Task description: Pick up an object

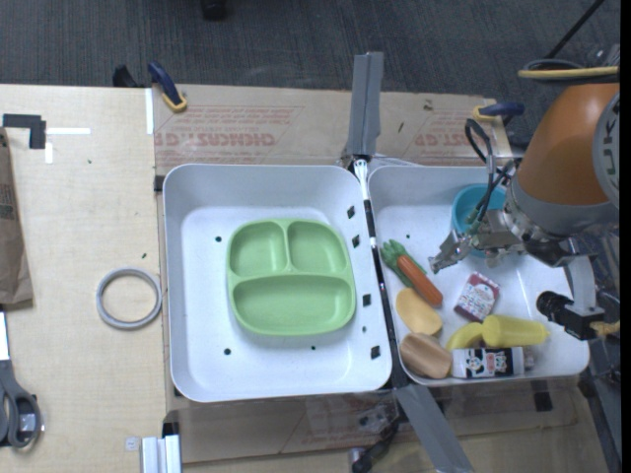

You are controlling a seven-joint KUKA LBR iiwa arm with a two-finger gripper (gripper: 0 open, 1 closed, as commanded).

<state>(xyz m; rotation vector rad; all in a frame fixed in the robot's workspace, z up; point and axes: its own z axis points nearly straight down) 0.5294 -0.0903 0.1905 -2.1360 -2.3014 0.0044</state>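
While pincer (446,256) hovers, carrot (418,275) just beside.

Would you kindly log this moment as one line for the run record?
hand over right bin, open, holding nothing | toy carrot close below | green divided plate in left bin

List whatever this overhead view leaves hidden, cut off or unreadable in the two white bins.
- Blue cup: the grey arm with its orange band covers its right side.
- Gripper: too small to judge.
- Small white carton: print too small to read.
- Pink packet: label too small to read.
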